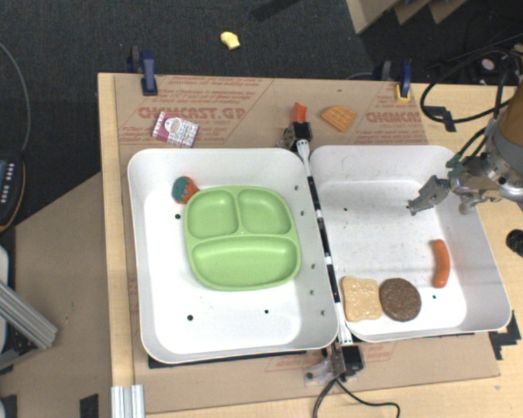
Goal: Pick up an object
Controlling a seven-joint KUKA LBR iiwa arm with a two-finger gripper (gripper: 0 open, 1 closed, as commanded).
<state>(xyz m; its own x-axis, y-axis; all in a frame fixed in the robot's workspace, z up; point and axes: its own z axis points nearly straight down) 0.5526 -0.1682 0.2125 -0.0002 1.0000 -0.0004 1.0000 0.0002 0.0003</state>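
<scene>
In the right bin [375,168], an orange sausage [439,262] lies near the right wall. A brown round patty [400,299] and a tan square cracker [361,297] sit side by side at the front edge. My gripper [440,204] hangs over the bin's upper right part, above and behind the sausage. It is open, with nothing between its fingers. The left bin [157,303] holds a green divided plate [241,236] and a small red and teal object [184,189] by the plate's back left corner.
On the bench behind the bins lie an orange waffle-like cracker [337,117] and a pink packet [174,129]. Black clips [298,134] join the bins at their shared edge. A small yellow item [231,39] lies on the dark floor.
</scene>
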